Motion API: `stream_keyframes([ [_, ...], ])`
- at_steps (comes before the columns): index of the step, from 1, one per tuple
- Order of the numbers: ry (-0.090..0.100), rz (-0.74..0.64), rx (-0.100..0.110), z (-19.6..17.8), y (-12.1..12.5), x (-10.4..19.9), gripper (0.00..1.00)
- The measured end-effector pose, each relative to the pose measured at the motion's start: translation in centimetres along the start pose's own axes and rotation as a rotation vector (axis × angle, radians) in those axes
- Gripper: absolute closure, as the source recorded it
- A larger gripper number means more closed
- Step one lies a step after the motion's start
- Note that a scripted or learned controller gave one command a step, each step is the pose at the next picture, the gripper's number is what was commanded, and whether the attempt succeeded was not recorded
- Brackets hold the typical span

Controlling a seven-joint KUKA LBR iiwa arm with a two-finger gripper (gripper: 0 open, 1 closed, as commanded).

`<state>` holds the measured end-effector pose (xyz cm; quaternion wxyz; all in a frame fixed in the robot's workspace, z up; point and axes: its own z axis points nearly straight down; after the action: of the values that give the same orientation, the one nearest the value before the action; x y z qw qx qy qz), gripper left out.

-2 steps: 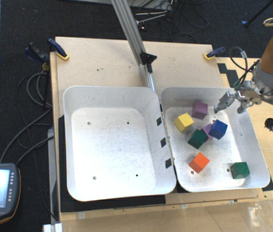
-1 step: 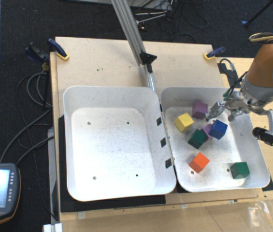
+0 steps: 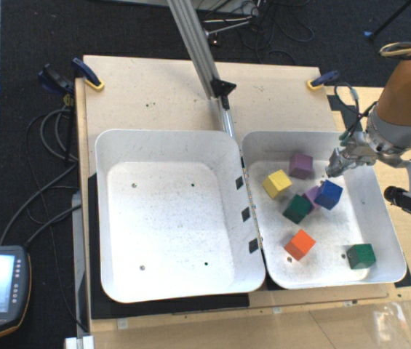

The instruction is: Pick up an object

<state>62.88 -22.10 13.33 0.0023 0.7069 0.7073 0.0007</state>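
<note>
Fingers [image 3: 334,167] just above blue cube [image 3: 329,195], their opening unclear, right bin [image 3: 380,217], no legible writing

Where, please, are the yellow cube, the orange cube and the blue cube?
yellow cube [image 3: 277,183]: camera view, on its top face.
orange cube [image 3: 300,243]: camera view, on its top face.
blue cube [image 3: 329,195]: camera view, on its top face.
</note>
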Motion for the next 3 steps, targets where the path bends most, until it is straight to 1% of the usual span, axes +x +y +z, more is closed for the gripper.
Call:
stream_keyframes([
  [1,0.0,-0.002,-0.002,-4.3,0.1,0.0,1.0],
  [2,-0.001,-0.001,-0.002,-7.7,0.3,0.0,1.0],
  [3,0.005,-0.008,0.004,-7.5,0.5,6.2,1.0],
])
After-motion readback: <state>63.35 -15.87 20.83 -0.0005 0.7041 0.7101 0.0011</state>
